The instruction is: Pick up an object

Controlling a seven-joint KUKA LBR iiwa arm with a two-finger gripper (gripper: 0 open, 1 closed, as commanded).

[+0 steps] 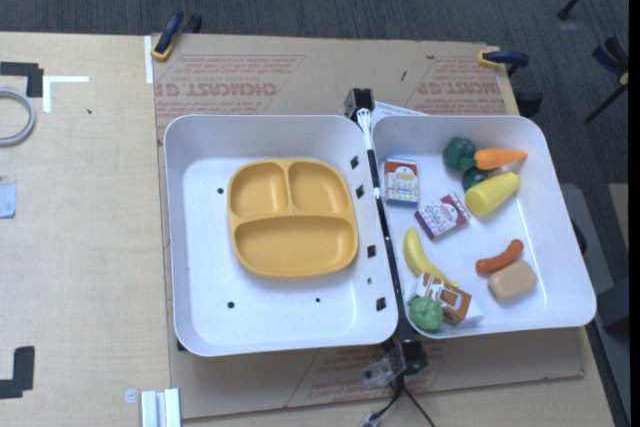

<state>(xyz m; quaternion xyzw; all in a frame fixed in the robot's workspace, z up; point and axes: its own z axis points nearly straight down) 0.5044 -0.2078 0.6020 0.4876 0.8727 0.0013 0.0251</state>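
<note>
The right bin [560, 215] holds several toy foods. An orange carrot [500, 157] lies beside a dark green broccoli [459, 153] at the back. Just below them rests a yellow corn piece [492, 194]. A small red and white carton [402, 182] and a red-patterned packet [442, 216] sit nearer the bin's left wall. A yellow banana [420, 255] lies along that wall. A red sausage [498, 257] and a tan bread piece [512, 283] are at the front right. A green round item [426, 314] lies against an orange box [448, 299] at the front left.
The left bin [190, 215] holds a yellow divided plate [293, 216]. Both bins stand on a cardboard sheet [250, 80] held by blue and yellow clamps [167, 34] at the back. A black clip [359, 101] joins the bins at the back, with cables at the front.
</note>
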